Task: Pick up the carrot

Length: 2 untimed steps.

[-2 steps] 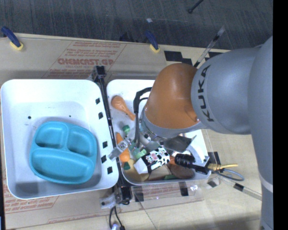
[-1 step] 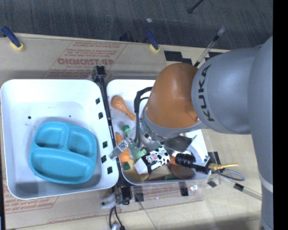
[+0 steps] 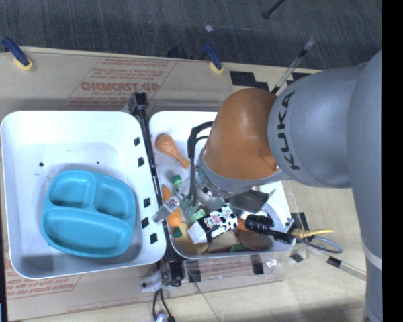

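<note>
Orange carrot (image 3: 176, 215) lies just beside the end effector (image 3: 188, 203), lowered into the cluttered right bin (image 3: 162, 123) for pickup; its grip state cannot be determined.

Grey arm (image 3: 322, 126) reaching from right, orange band foreshortened, pincer (image 3: 188, 203) pointing down.

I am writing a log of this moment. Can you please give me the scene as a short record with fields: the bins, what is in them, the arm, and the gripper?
left bin: holds a blue divided tray
right bin: holds a heap of small toys, packed toward the near end
carrot: orange piece by the bin's left wall, partly covered
chicken leg toy: lies apart, toward the far end
black-and-white spotted toy: in the heap
arm: reaches over the right bin, hiding its middle
gripper: low over the heap, next to the carrot
carrot held: cannot tell
</note>
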{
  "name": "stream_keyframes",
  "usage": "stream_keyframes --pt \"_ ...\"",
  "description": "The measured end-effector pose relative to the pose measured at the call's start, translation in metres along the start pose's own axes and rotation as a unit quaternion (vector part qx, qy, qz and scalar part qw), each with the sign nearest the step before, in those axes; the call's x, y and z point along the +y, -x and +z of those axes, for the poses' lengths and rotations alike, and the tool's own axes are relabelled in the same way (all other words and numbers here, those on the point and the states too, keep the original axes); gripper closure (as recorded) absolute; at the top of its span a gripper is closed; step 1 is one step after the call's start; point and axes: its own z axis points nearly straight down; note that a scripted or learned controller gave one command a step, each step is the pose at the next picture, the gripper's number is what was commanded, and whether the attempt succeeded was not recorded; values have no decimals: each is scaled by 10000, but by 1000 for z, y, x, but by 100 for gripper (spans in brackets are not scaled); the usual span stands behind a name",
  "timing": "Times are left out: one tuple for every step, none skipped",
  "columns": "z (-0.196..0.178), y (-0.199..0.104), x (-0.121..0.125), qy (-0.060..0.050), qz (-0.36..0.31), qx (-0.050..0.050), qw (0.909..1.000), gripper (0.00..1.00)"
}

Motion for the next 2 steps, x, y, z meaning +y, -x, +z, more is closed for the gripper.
stream_keyframes --pt "68 96 -36 -20 -436 1 9990 0" --pt "36 135 11 17 -1862 -26 9825 0"
